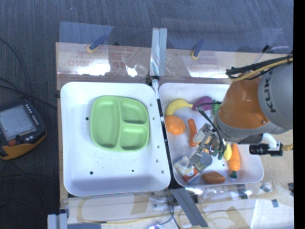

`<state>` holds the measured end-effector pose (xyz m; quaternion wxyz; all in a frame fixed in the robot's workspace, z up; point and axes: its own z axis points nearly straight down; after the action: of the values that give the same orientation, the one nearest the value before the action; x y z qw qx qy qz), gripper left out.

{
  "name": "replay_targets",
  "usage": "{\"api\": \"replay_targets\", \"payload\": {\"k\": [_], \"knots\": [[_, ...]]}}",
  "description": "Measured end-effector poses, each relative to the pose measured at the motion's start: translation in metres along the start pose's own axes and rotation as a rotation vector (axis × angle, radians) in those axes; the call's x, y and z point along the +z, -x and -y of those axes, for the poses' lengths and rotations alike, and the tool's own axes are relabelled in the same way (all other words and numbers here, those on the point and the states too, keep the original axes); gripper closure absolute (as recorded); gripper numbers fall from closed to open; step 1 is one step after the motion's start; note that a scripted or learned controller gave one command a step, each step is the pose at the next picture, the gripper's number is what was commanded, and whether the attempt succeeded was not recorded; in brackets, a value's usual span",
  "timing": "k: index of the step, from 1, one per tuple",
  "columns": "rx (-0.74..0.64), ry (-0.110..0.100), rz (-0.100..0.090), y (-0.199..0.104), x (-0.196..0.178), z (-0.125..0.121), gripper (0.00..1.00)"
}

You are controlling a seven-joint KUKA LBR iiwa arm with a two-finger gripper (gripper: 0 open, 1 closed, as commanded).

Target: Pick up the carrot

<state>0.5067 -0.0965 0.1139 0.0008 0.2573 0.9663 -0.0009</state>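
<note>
Dark grey carpet surrounds the worktop point(71, 56), a brown board with clear plastic sheets taped along its far edge. Two shallow white bins sit side by side on it.

The left white bin point(76, 171) holds a light green plastic divided plate point(119, 123) with three compartments, placed nearer the bin's far edge.

The right white bin point(255, 173) holds several toy foods. A yellow banana point(175, 106) lies near the far left corner, with a purple item point(205, 100) just beside it along the far edge. An orange rounded toy fruit point(174, 125) sits against the left wall. A slim orange-red piece point(192, 130) lies just beside it. The orange carrot with a green tip point(234, 160) lies near the right side of this bin, pointing towards the near edge, partly under the arm. A brown oval item point(214, 177) rests at the near edge, and a small white-and-red packet point(186, 168) lies near the near left corner.

The grey arm with an orange band point(245, 109) reaches over the right bin. The gripper point(204, 144) hangs over the bin's middle, beside the carrot; whether its opening is wide or narrow cannot be told.

A black handheld controller point(21, 125) lies on the carpet beyond the worktop's left edge.
</note>
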Motion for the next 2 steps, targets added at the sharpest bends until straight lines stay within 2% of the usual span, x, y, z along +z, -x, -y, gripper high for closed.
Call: {"api": "replay_targets", "payload": {"k": [1,2], "knots": [[0.143,0.02,0.013,0.013,0.016,0.046,0.0],[0.138,0.017,0.011,0.029,0.02,0.075,0.0]]}}
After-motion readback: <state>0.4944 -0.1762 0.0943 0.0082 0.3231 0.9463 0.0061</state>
